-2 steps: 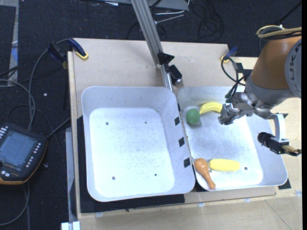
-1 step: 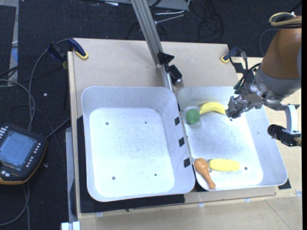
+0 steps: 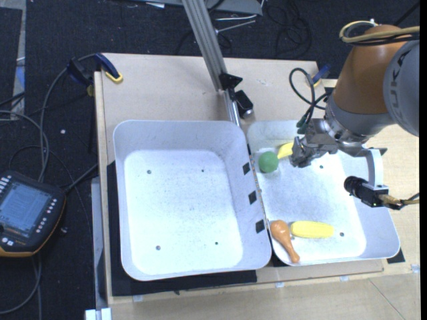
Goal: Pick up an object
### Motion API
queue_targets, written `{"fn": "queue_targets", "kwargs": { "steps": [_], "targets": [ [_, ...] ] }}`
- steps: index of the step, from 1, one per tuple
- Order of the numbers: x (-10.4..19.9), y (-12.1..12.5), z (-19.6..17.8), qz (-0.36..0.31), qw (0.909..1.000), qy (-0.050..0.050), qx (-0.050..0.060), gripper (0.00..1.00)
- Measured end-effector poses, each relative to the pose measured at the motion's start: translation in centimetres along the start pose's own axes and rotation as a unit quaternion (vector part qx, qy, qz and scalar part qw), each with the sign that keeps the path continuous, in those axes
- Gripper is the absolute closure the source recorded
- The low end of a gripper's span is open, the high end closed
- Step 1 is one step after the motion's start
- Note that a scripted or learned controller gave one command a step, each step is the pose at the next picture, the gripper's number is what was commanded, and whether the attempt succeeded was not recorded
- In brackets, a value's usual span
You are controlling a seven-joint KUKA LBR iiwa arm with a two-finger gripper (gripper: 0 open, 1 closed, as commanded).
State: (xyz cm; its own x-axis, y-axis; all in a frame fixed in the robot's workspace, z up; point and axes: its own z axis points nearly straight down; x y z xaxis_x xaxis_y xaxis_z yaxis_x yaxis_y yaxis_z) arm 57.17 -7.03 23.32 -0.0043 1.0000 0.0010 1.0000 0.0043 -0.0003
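On the table [image 3: 167,92] the left bin [image 3: 127,139] lies beside the right bin [image 3: 373,245], which holds a green ball [image 3: 268,162] far left, an orange drumstick-shaped toy [image 3: 284,237] touching a yellow corn-like piece [image 3: 311,230] near, and the end effector [image 3: 303,153] over a yellow banana-like piece [image 3: 285,151].

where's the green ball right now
The green ball lies in the right bin, at its far left corner near the divider between the bins, just left of a yellow piece and the tool.
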Motion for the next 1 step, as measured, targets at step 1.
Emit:
{"fn": "queue_targets", "kwargs": {
  "steps": [1],
  "targets": [
    [4.67, -0.29, -0.83, 0.000, 1.0000, 0.000, 0.000, 1.00]
  ]
}}
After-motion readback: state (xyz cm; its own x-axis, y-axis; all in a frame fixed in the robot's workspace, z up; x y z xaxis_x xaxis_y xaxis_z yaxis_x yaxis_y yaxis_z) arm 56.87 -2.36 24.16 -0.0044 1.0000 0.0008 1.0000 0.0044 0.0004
